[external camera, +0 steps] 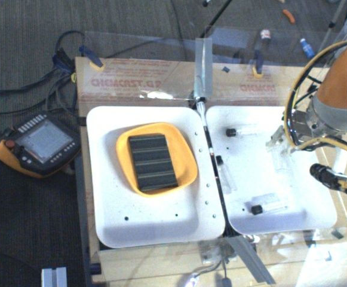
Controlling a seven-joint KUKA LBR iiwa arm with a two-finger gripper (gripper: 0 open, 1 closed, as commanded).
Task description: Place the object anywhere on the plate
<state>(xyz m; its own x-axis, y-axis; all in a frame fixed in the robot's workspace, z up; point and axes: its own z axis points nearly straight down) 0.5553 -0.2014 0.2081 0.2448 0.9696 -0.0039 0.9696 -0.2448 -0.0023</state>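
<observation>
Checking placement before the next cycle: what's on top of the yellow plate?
A dark ribbed block lies on the yellow plate in the left bin. The plate's middle is covered by it.

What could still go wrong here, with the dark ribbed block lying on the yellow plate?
1. The dark ribbed rectangular block fills most of the shallow yellow plate in the left white bin, its lower end near the rim; a nudge might push it off.
2. The small clear black-capped tubes in the right white bin look hard to see, and one could be picked by mistake.
3. The yellow cable loops on the grey arm could snag on the bin wall.
</observation>
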